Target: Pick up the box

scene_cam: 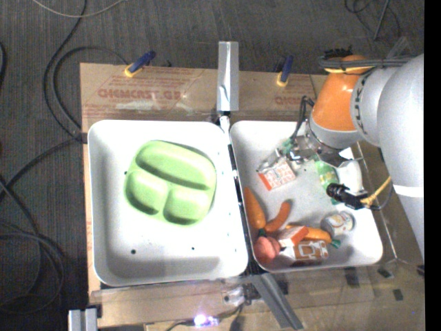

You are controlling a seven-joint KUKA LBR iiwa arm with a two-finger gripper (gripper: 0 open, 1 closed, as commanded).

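Observation:
A small white box with a red patterned face (277,177) lies tilted in the upper left part of the right bin (368,254). My gripper (293,150) hangs down right at the box's upper right end, touching or very close to it. The wrist and its orange band (337,109) rise to the right of the gripper. I cannot make out whether the box sits between the gripper's tips.
An orange carton (306,245), two carrots (255,211) (279,216), a pink-red fruit (266,247), a small can (337,223) and a green item (325,173) share the right bin. A large green moulded piece (172,183) lies in the left bin (103,254).

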